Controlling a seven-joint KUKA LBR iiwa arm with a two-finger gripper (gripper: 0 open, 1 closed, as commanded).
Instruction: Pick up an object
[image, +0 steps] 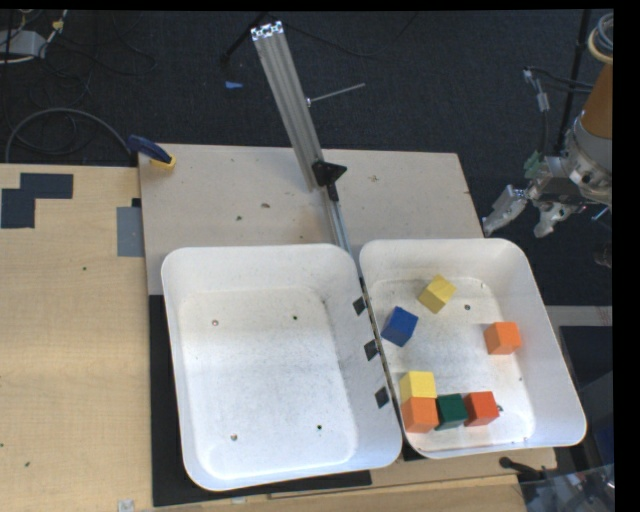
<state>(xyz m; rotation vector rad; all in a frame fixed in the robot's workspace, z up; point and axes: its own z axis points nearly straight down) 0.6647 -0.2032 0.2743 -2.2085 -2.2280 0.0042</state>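
Two bins sit on the bench (250, 190); jaws (527, 210) hang wide outside the right bin (545, 300). Packed blocks (450, 408) could jam fingers.

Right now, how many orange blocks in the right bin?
3. One orange block sits alone near the right wall; a second is at the front row's left end under a yellow block; a third is right of the green block.

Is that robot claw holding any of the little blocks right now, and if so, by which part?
Nothing is held. The gripper hangs open above the right bin's far corner with nothing between its jaws, and the blocks all lie in the bin.
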